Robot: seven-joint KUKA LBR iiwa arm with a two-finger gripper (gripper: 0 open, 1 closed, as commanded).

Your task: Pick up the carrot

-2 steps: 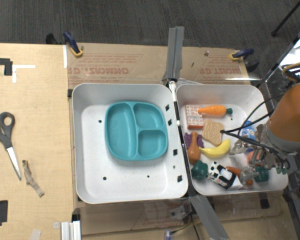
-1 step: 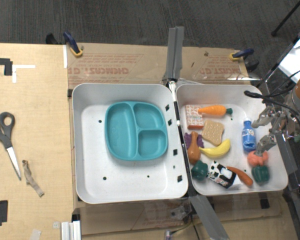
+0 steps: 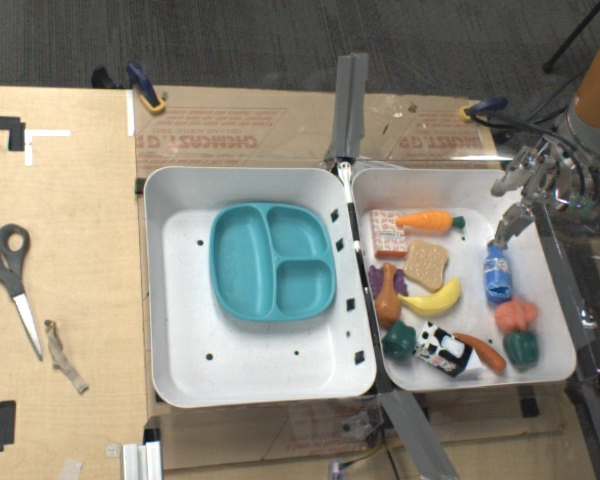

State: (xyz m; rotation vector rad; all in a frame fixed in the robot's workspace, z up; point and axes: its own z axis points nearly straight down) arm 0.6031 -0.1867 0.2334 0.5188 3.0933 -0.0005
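Camera view, from above at a slant: two white bins side by side on the counter [image 3: 60,198]. Left bin [image 3: 170,298] carries a teal divided plate [image 3: 273,261]. Right bin [image 3: 550,368] is packed w/ toy food. The carrot [image 3: 426,221] lies on its side near the far edge, orange body w/ green top pointing right, just beside a pink-and-white box [image 3: 387,234] and above a toast slice [image 3: 427,264]. A banana [image 3: 432,297] sits below the toast; a blue bottle [image 3: 496,274] stands apart to the right.

The pincer [image 3: 515,223] hangs over the bin's right side, near the bottle, well apart from the carrot. Its fingers look spread a bit and nothing sits between them, though the metal blurs into cables there.

Handling, as a guess: prob. a light, stiff plastic toy, smooth and tapered, so it may slip or roll. Best hold is across the thick mid-body, jaws closing over the short width, clear of the box.

Hard to read: a second orange piece [image 3: 483,353] near the front may be another carrot, partly tucked by a black-and-white toy [image 3: 440,349].
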